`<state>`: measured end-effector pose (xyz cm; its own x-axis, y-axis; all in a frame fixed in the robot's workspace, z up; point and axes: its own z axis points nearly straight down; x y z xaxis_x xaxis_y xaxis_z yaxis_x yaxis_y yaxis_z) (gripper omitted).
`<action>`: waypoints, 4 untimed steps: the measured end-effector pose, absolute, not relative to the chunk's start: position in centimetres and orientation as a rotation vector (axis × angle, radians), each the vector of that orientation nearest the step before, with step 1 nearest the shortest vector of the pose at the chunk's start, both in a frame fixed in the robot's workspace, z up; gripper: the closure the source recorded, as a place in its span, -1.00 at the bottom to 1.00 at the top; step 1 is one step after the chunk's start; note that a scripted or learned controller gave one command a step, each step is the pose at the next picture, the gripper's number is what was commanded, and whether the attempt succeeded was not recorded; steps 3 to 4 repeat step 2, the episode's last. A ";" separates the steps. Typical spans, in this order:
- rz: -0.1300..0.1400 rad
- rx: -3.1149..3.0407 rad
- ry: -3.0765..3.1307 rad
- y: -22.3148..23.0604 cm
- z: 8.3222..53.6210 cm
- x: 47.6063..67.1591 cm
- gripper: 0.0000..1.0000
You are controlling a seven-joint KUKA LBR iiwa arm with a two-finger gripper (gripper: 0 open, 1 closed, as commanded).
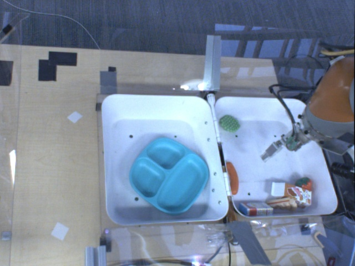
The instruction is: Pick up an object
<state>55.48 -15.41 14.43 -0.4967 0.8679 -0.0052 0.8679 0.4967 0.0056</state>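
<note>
My gripper (269, 151) hangs over the middle of the right bin (260, 112), above bare white floor, with nothing seen in it. A green bumpy object (229, 123) lies up and to its left, near the bin's far left corner. An orange-red oblong object (233, 178) rests against the bin's left wall. Toward the front right lie a small white block (278, 189) and an orange and red packet (298, 195). A small red and blue box (255, 209) sits at the front wall.
The left bin (111, 148) holds a blue divided plate (169, 174). A raised divider (217, 143) runs between the two bins. The grey and orange arm (333, 98) and black cables (285, 101) overhang the right bin's far right side.
</note>
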 end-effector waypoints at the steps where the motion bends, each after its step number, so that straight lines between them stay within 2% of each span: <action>1: 0.004 1.672 2.654 -11.5 9.1 49.7 -1.00; 2: 0.003 1.453 2.779 -10.1 15.0 56.0 -1.00; 4: 0.003 1.453 2.779 -10.1 15.0 56.0 -1.00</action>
